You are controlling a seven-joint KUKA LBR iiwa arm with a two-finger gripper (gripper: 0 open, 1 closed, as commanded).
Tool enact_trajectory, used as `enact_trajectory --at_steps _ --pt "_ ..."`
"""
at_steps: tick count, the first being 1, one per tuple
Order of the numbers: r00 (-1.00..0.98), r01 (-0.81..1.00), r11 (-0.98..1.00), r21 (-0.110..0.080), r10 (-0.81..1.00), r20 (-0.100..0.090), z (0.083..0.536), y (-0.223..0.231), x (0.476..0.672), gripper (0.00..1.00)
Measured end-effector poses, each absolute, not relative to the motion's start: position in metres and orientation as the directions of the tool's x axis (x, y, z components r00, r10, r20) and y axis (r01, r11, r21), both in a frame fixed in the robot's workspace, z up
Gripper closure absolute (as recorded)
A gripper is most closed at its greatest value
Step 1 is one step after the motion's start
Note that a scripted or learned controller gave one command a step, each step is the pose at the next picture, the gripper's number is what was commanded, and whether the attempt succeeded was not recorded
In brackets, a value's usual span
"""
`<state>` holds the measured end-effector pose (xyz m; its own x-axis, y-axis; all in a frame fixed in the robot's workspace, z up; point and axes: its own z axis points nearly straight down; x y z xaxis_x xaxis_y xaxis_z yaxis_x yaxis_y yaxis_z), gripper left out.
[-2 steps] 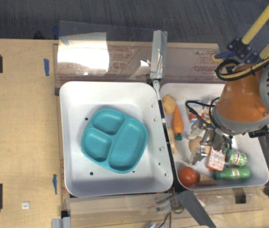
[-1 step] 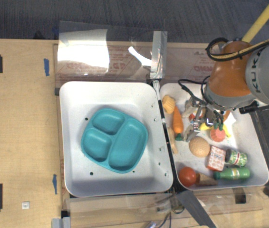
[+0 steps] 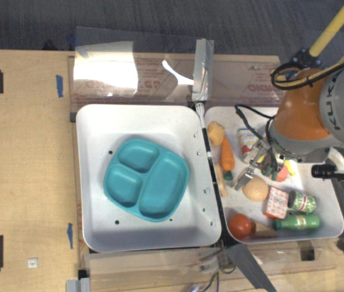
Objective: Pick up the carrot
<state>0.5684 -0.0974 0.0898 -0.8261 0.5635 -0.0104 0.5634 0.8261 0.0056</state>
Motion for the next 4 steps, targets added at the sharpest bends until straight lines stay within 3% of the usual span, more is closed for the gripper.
enact_trajectory --at_steps 1,2,3,4 --pt "-0.858 0.514 0.858 0.004 0.514 -0.01 0.089 -0.096 0.631 0.0" --pt "-0.859 0.511 0.859 0.008 0.511 -0.021 0.103 -0.094 0.635 1.0" --pt "-0.859 0.511 0.86 0.008 0.511 -0.019 0.102 -0.094 0.634 0.0" --pt "-0.803 0.595 0.803 0.005 0.595 -0.008 0.089 -0.091 0.633 0.0"
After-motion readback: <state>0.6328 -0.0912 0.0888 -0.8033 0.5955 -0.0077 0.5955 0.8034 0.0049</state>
